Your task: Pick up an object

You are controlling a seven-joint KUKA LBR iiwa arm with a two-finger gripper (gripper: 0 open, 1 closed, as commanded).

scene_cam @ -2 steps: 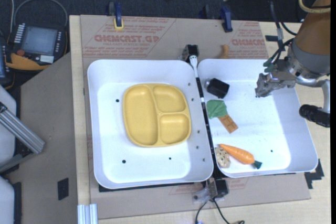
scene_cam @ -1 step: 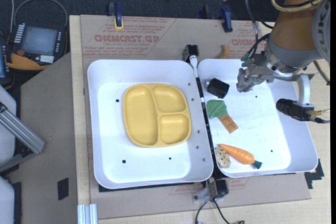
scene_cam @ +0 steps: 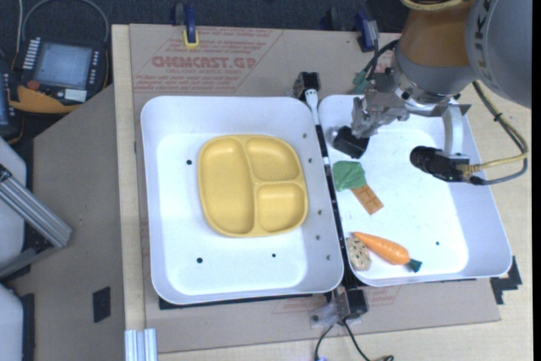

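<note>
1. The gripper (scene_cam: 365, 121) hangs over the upper left part of the right bin (scene_cam: 427, 211). Whether it is wide or narrow I cannot tell from this slanted view, and nothing can be seen held in it.
2. The likeliest thing to pick is the small black thing (scene_cam: 347, 142). It lies just below and left of the gripper, close to the bin's left wall, and I cannot tell whether the two touch.
3. It looks compact and stiff, probably light and perhaps smooth. A grip across its narrow middle would suit it best, since a grip at a corner may squirt it out.
4. The wall beside it is the main hindrance, as it leaves little room on that side for a grip.
5. The green piece (scene_cam: 348, 175) sits just below the black thing. It looks flat and soft (hard to pinch off the floor), with a small brown wafer (scene_cam: 368, 199) touching or just beside its lower right.
6. The toy carrot (scene_cam: 382, 248) lies lower in the frame, well apart from the gripper. It is rigid, rounded and tapering, so it is best taken across its thick half. A speckled pale piece (scene_cam: 357, 253) crowds its left end.
7. The left bin (scene_cam: 169, 249) holds a yellow divided plate (scene_cam: 252, 183), well away from the gripper.
</note>
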